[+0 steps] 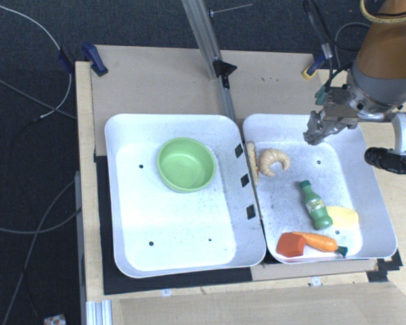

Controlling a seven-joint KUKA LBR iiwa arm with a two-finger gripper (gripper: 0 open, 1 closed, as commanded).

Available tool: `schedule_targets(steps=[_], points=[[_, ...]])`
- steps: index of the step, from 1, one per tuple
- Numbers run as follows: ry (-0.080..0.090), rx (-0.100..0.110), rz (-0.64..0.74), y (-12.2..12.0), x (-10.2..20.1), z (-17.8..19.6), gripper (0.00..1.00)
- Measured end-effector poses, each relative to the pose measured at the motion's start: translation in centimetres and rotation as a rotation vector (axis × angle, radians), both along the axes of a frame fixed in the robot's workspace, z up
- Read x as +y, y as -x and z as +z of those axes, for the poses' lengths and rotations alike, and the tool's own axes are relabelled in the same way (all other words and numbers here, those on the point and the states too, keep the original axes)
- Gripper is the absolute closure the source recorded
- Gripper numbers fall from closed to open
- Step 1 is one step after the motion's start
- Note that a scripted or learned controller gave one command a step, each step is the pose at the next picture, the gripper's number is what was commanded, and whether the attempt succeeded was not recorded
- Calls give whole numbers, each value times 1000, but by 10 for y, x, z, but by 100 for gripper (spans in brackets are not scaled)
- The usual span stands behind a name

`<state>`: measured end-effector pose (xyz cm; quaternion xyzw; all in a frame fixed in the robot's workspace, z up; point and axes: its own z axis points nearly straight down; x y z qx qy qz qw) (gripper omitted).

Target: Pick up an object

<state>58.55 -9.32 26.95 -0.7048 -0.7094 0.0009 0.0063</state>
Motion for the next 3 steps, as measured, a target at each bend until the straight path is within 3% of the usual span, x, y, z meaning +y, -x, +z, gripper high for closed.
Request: schedule_targets(steps=[1,3], points=[[0,2,0,18,61,-7,100],[2,4,0,32,166,-4,100]])
